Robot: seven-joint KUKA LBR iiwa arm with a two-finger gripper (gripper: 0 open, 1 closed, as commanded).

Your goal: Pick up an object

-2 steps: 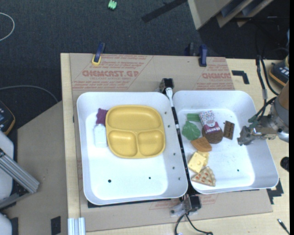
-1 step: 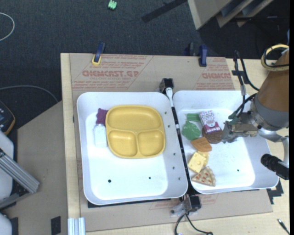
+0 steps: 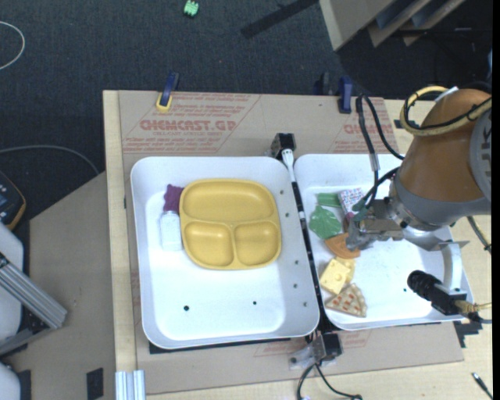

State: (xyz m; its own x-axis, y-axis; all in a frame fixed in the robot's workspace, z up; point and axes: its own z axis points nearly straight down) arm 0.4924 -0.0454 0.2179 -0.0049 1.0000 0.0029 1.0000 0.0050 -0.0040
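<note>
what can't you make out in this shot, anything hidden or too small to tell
- Gripper, camera view: the arm's wrist covers it, so any contact with the orange piece below cannot be judged.
- Purple object, left bin: partly tucked behind the yellow divided tray; its shape is unclear.
- Patterned item, right bin: partly covered by the arm.
- Small green thing on the floor: too small to identify.

"CHEMCAST GP" (red print), cardboard sheet

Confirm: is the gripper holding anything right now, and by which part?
Cannot tell. The gripper sits low over the orange disc in the right bin, hiding any contact.
</note>
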